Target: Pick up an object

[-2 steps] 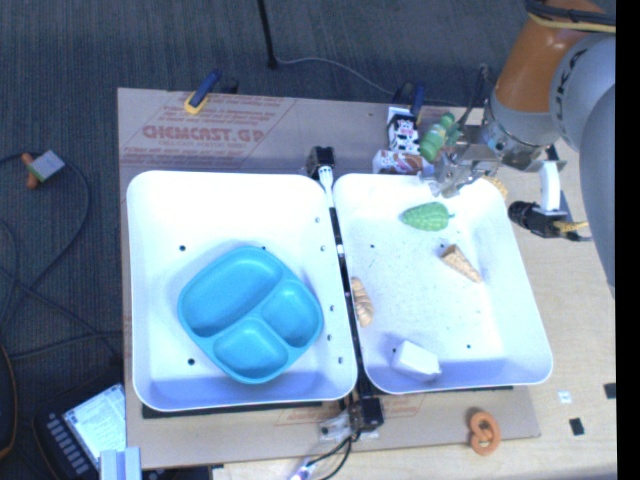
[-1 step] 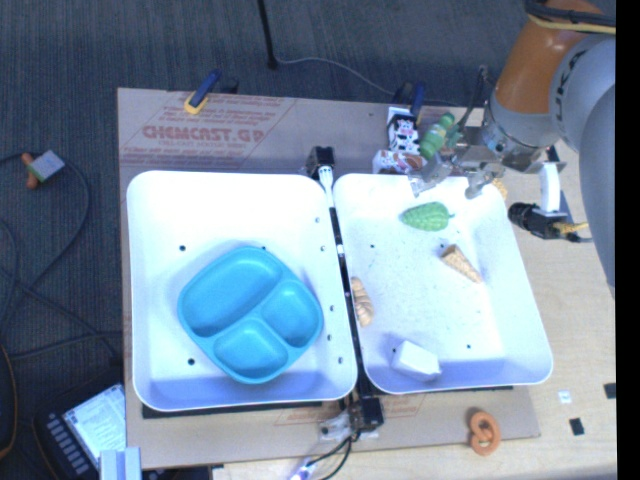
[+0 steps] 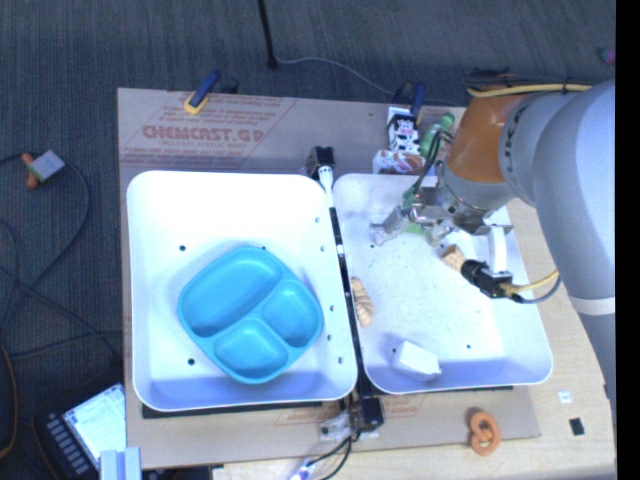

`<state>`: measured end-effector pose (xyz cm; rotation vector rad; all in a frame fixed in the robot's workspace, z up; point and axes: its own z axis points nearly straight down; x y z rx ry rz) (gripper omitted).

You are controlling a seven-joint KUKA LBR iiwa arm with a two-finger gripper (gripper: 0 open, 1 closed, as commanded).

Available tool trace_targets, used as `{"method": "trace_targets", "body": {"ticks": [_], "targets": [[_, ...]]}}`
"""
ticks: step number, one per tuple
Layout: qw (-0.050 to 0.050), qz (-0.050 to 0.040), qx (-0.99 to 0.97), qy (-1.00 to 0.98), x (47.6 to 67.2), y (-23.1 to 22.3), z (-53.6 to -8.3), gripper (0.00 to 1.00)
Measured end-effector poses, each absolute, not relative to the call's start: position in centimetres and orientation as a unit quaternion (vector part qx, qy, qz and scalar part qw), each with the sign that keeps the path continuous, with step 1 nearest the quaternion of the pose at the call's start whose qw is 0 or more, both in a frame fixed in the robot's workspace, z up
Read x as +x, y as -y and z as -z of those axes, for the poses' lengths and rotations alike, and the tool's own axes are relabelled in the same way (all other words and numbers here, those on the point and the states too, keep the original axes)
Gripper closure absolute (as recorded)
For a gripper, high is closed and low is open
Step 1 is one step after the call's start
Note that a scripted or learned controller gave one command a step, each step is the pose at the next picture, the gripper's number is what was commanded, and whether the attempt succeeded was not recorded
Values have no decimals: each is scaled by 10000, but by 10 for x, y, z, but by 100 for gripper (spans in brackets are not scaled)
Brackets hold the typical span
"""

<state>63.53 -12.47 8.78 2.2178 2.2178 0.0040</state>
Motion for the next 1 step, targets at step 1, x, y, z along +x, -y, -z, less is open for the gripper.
{"method": "trace_targets", "body": {"ticks": [1], "targets": [[44,-10,7074,-7068,636,126,-98,100]]}}
